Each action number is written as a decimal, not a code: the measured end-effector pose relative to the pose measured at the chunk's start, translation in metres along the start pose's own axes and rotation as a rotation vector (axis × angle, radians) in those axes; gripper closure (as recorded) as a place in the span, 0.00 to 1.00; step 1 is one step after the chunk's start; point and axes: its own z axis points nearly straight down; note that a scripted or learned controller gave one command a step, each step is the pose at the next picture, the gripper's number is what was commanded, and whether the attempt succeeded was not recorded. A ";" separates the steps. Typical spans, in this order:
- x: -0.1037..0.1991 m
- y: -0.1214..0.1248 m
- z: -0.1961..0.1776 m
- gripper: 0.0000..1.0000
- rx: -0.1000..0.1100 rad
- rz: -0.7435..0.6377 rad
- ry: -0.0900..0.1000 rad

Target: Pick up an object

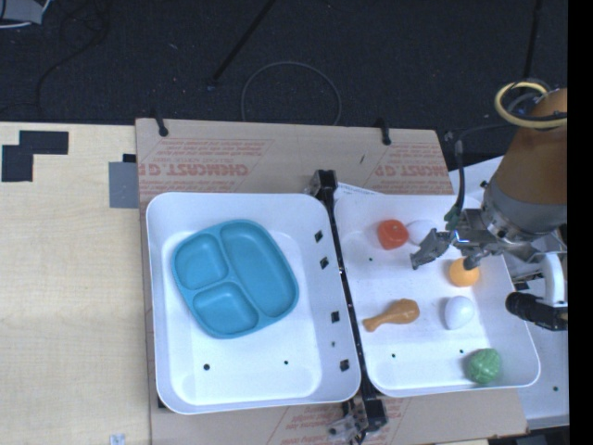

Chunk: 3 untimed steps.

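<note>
Pincer (451, 251) hangs released at frame right, between red ball (392, 235) and orange ball (463, 273); it may close on neither.

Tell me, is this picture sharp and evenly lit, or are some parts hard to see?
Camera view: the white bins are bright and nearly washed out, the floor behind is dark; the blue tray is crisp, the gripper looks soft and slightly blurred.

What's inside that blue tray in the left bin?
The blue tray has three compartments, and all three look bare. It lies flat in the left bin, so whatever is under it is covered.
</note>
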 end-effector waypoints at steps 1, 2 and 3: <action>0.000 -0.002 0.043 0.00 0.004 -0.001 0.001; -0.001 -0.002 0.087 0.00 0.004 0.000 0.001; 0.000 -0.002 0.130 0.00 -0.001 0.001 -0.001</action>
